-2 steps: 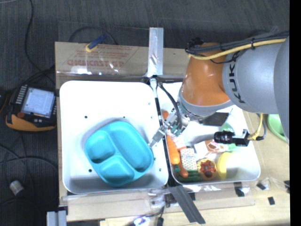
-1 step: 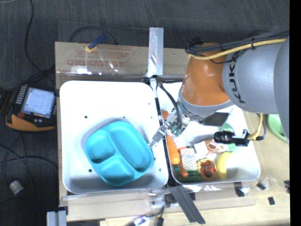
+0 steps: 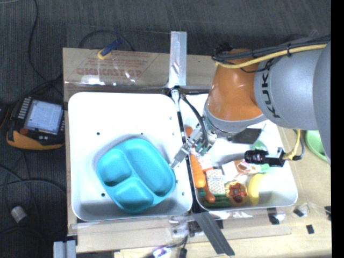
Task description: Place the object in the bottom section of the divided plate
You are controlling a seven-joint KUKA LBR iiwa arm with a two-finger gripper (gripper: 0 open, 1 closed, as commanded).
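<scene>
A robotics lab: bench with two white bins (image 3: 80,144), taped cardboard (image 3: 115,69), trailing cables (image 3: 32,15), teach pendant (image 3: 37,120).

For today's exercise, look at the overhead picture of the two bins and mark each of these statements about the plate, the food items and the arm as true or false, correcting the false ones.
1. The blue divided plate lies in the left bin. True.
2. A banana already rests in the plate. False: it lies in the right bin, and no food shows on the plate.
3. The gripper is near the wall between the two bins. True.
4. The carrot lies in the left bin. False: it lies in the right bin, close to the dividing wall.
5. The plate is red. False: it is blue.
</scene>
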